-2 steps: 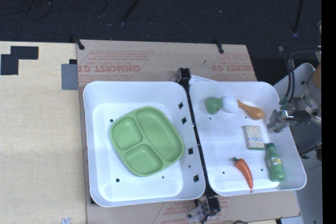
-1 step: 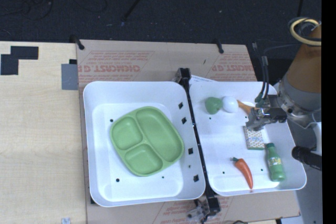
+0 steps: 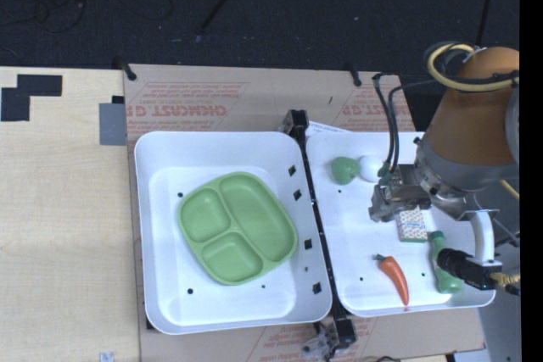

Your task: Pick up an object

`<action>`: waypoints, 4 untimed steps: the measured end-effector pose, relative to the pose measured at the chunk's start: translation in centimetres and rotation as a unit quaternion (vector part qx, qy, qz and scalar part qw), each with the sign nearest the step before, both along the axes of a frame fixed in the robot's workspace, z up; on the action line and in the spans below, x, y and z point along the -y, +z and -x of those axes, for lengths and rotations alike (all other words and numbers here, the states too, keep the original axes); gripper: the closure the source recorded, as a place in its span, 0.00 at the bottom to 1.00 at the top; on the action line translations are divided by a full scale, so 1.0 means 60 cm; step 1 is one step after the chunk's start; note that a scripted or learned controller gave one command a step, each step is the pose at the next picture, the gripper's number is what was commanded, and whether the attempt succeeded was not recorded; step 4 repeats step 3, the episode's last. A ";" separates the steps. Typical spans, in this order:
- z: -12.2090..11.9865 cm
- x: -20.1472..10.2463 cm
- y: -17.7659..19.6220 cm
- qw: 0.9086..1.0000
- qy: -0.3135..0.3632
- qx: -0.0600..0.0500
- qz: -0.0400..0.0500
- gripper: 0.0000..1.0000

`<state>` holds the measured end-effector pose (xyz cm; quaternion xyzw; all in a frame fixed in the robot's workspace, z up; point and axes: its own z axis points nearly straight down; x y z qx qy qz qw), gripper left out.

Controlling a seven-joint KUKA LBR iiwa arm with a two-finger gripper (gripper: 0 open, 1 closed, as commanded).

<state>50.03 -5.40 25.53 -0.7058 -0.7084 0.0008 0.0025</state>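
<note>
My gripper hangs over the middle of the right bin, with the grey and orange arm reaching in from the right. A green rounded object and a small white ball lie just beyond it, toward the bin's far side. A small patterned block sits right beside the gripper on its near right. An orange, carrot-like piece with a green tip lies nearer the front edge. A green object rests at the bin's right side, partly hidden by the robot's hardware. I see nothing held.
The left bin holds a green divided plate. A black divider runs between the two bins. Cardboard lies under both bins, on a pale wooden bench.
</note>
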 end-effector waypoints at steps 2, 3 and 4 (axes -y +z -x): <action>0.004 -0.173 -0.029 1.000 0.000 -0.001 0.000 1.00; 0.000 -0.256 -0.020 1.000 0.000 0.001 0.001 1.00; 0.000 -0.256 -0.020 1.000 0.000 0.001 0.001 1.00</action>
